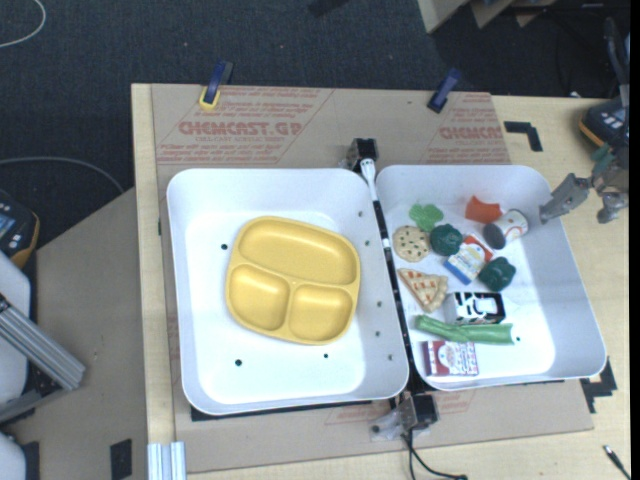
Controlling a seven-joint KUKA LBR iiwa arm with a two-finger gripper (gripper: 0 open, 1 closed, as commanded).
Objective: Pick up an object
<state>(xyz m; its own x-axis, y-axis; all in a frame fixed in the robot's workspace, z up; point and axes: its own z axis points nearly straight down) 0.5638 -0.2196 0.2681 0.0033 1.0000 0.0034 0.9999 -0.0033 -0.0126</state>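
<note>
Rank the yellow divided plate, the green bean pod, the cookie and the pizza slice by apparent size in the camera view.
1. yellow divided plate
2. green bean pod
3. pizza slice and cookie: too alike to rank.

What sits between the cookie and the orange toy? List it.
In the camera view, two green toys lie between the cookie and the orange toy: a light green piece and a darker one.

The right bin (575,308) is crowded down its left half, from the cookie (409,242) and pizza slice (424,288) to the carton (452,359), leaving open floor along its right side, while the tray (293,279) fills the left bin's (195,348) middle.
</note>
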